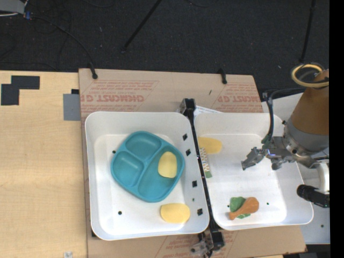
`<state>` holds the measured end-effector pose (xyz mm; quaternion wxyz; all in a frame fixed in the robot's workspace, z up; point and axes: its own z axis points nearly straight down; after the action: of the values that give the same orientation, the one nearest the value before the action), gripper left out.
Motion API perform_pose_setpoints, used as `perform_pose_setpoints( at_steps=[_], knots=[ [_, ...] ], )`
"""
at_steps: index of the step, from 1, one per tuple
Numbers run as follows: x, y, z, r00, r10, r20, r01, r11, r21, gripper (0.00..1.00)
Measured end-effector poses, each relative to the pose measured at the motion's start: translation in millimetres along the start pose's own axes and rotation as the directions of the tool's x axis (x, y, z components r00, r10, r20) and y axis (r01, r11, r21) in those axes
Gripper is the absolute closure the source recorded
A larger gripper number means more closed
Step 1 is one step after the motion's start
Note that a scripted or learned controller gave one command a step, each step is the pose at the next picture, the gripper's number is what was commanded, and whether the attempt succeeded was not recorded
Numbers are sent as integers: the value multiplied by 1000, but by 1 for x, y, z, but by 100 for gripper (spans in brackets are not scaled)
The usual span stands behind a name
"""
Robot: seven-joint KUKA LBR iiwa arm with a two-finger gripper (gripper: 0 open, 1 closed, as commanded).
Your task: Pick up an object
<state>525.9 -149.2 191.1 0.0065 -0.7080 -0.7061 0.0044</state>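
Observation:
My gripper [263, 163] hangs over the right side of the right bin [293, 211], open, with nothing between its fingers. An orange and green carrot toy [243, 206] lies on the bin floor below and left of it, apart from the fingers. A yellow piece [209, 145] rests at the bin's far left, near the divider. In the left bin [99, 144], a teal divided plate [137, 171] carries a second yellow piece [167, 164]. A third yellow piece [174, 212] lies on the floor in front of the plate.
A black divider [196, 168] runs between the two bins, with a small label strip [206, 163] beside it. Cardboard [161, 93] lies under the bins. The arm's orange band [314, 109] rises at the right.

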Motion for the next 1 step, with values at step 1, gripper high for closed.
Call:
perform_pose_setpoints(
  at_steps=[1],
  knots=[
    [0, 3, -7, 1000, -3, 3, 3, 1000, -14, 0]
  ],
)
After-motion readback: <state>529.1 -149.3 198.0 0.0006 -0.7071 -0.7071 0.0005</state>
